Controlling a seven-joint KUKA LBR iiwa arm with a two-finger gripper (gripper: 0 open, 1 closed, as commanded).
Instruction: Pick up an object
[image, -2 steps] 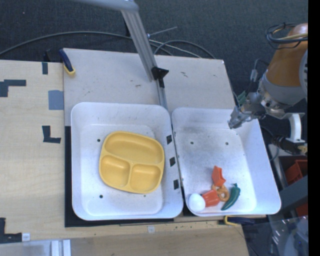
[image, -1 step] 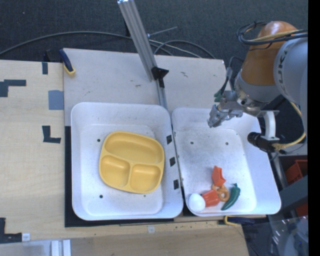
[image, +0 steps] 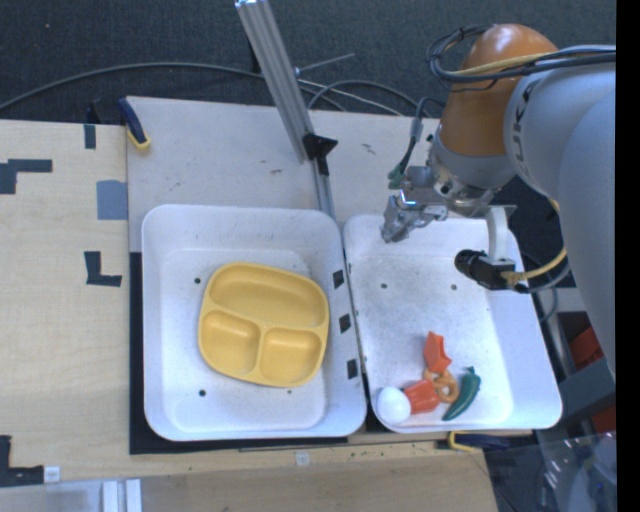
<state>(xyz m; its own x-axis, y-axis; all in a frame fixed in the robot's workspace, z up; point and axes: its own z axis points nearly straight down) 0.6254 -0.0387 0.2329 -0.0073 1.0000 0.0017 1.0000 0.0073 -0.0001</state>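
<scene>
No brand, label or readable writing can be made out on any surface. The two-finger metal pincer (image: 397, 228) is seen hanging at the far end of the right-hand shallow white plastic bin (image: 520, 340), near that bin's far-left corner, and nothing is seen between its tips; whether it is spread or pressed together cannot be told at this angle. The objects for picking are gathered well away from the pincer, at the near end of the same bin: a small white egg-shaped object (image: 393, 404) in the near-left corner, a cluster of small orange plastic pieces (image: 433, 375) just beside it, and a dark green pepper-shaped piece (image: 465, 392) touching that cluster on its right. The bin floor between the pincer and this group is bare, speckled white. To the pincer's left and nearer the camera, a yellow three-compartment plastic tray (image: 264, 324) is laid in the left-hand shallow white plastic bin (image: 160, 300). A slanted grey metal rail (image: 283, 85) is placed beyond and left of the pincer, and black cables (image: 200, 70) are strung across the dark floor behind the bench.
</scene>
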